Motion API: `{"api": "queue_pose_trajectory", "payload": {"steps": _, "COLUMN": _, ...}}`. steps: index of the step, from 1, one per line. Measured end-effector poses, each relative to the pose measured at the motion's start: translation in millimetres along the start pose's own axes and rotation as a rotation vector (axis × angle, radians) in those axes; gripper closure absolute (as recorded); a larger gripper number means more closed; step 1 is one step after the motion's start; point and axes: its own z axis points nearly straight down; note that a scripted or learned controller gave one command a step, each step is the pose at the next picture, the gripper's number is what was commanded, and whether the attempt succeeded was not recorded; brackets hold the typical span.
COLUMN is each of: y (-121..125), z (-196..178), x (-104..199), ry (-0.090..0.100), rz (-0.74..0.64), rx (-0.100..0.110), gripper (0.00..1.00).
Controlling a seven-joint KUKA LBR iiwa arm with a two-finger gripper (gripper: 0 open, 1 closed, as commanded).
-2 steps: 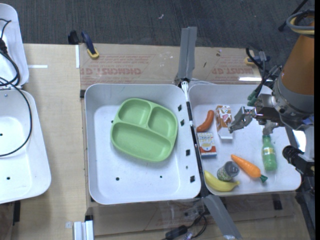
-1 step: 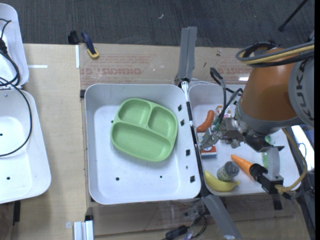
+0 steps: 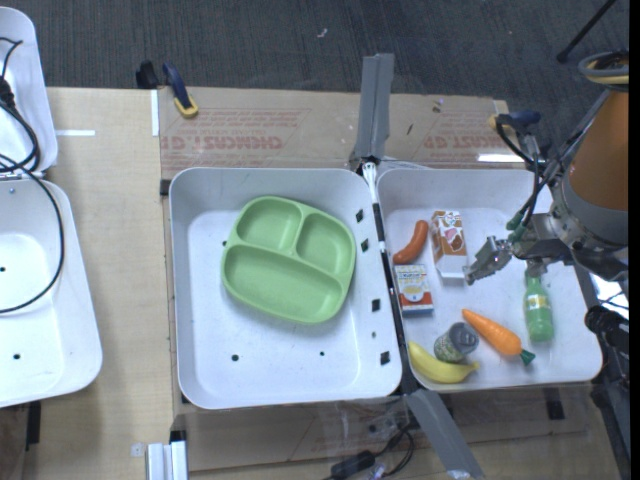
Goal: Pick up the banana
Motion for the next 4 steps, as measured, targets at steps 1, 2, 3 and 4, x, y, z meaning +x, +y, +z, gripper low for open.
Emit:
{"api": "queue_pose_trajectory", "payload": {"steps": 1, "y": 2.4, "z": 71.0, "x": 48.5, "ry": 0.001, "rz": -0.03, "rx": 0.003, "gripper": 0.0}}
{"api": "queue_pose_trajectory", "payload": {"steps": 2, "y": 5.5, "z": -70.3, "x": 79.6, "ry": -0.001, "rz": -0.016, "rx": 0.001, "gripper": 0.0}}
{"api": "queue_pose_trajectory", "payload": {"steps": 3, "y": 5.2, "z": -22.1, "x": 78.0, "ry": 0.0, "rz": -0.186, "rx": 0.001, "gripper": 0.0}}
{"api": "queue_pose_trajectory", "payload": {"steps": 4, "y": 2.8, "z": 45.4, "x": 51.3, "ry": 0.001, "rz": -0.285, "rx": 0.002, "gripper": 0.0}}
